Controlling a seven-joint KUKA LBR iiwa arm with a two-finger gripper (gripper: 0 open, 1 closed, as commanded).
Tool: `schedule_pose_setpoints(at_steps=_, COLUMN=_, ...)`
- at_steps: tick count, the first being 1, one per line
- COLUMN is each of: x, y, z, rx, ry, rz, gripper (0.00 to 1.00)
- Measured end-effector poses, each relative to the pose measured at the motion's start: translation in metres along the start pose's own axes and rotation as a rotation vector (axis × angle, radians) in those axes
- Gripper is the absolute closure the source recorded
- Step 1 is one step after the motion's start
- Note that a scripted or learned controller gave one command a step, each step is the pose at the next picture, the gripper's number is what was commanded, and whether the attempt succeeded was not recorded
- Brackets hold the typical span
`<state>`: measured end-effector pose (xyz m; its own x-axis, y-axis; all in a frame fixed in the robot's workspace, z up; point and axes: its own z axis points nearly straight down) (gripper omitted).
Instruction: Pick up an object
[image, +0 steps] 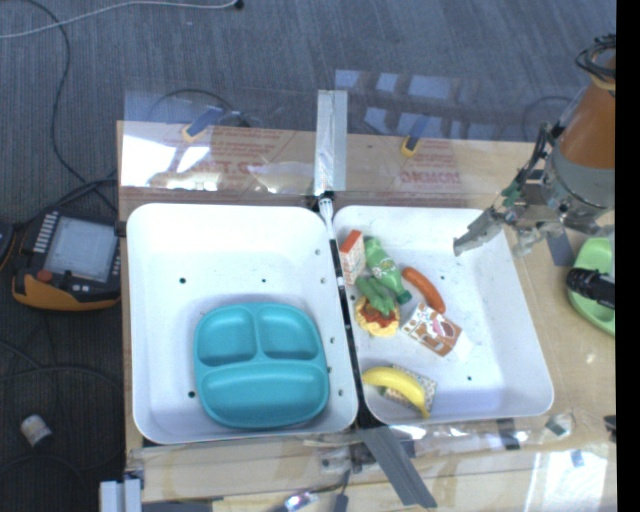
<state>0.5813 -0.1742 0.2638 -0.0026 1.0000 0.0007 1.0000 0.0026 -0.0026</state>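
Place: a robotics lab or test cell, not a home.
Floor: grey office-type carpet (250, 50) lies all around the bench (440, 160), with loose cables (60, 60) trailing over it behind and left of the bench.
Controller: an orange-and-black handheld pendant with a screen (65, 258) lies on the carpet just left of the bench.
Bench: plain wood, clear sheeting taped along its far edge.
Fixtures: two white bins (160, 300) side by side on the bench, toy food (385, 290) in the right one.
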Motion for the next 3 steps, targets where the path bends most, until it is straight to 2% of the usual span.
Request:
schedule_pose_setpoints(at_steps=1, x=-0.05, y=-0.025, z=-0.064, rx=-0.001, ry=-0.003, rz=0.014, gripper=0.0)
schedule_pose_setpoints(at_steps=2, x=-0.02, y=0.01, z=0.076, rx=0.001, ry=-0.001, rz=-0.049, gripper=0.0)
schedule_pose_setpoints(at_steps=3, x=0.022, y=0.022, z=0.174, rx=-0.011, ry=-0.007, rz=-0.337, gripper=0.0)
